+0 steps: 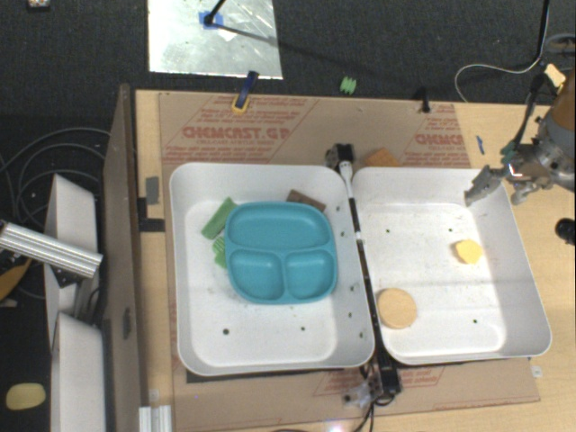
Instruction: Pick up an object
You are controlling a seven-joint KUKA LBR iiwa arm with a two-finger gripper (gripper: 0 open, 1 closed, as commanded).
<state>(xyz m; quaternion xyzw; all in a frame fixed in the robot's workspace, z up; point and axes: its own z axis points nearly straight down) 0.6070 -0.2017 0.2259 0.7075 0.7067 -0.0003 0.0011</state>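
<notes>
Two shallow white bins sat side by side on a counter (270,124) covered with printed brown cardboard, seen from above at a slant. The left bin (193,241) held a blue tray (279,252) with three compartments, lying near its middle. A green piece (218,218) stuck out from under the tray's left edge, and a dark brown piece (307,200) showed just behind its far edge. The right bin (423,214) held two small things, well apart from each other: a yellow chunk (467,252) toward the right side, and a round tan disc (396,308) near the front left corner, close to the divide between the bins. The arm (558,142) came in from the right edge of the view, and its end effector (490,184) sat at the far right corner of the right bin, beyond the yellow chunk and apart from it. Nothing could be seen in its grasp, and whether it was open or closed could not be told. An orange piece (382,158) lay on the counter just behind the bins, near where they met.
</notes>
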